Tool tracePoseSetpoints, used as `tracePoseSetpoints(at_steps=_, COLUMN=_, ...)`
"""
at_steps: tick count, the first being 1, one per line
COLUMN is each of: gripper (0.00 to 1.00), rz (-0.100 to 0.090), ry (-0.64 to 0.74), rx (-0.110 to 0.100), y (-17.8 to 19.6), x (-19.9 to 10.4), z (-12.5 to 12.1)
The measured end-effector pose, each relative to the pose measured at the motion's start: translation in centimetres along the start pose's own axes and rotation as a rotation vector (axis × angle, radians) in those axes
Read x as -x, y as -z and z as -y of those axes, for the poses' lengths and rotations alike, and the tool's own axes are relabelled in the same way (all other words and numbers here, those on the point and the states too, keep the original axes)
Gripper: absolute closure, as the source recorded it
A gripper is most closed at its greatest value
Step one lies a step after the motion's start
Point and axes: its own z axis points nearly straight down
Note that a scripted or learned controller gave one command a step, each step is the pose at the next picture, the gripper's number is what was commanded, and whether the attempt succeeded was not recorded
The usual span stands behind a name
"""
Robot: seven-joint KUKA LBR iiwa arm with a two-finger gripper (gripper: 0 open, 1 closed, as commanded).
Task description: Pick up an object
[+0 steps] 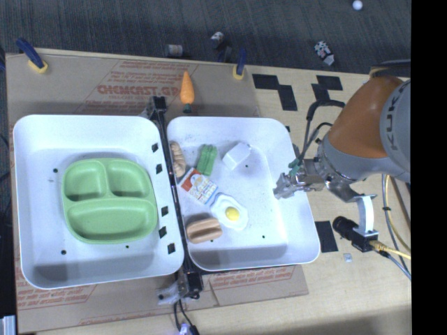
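The right bin (272, 253) holds several toy foods: a fried egg (231, 213), a hot dog bun (203, 229), a small printed packet (199, 186), a green piece (206, 159), a tan bread stick (179, 158) and a white cup-like piece (237, 155). My gripper (288, 185) hangs over the bin's right rim, to the right of the egg and apart from every object. Nothing shows between its fingers.
The left bin (28, 257) carries a green divided plate (108, 199). An orange carrot toy (186, 88) lies on the cardboard behind the bins. Clamps sit at the bench's back edge. The arm's grey and orange body (367, 131) and cables fill the right side.
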Motion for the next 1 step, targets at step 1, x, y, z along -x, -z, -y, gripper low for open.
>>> tracePoseSetpoints(at_steps=1, gripper=1.0, rz=0.001, ry=-0.001, rx=0.006, y=4.46, x=0.75, z=-7.48)
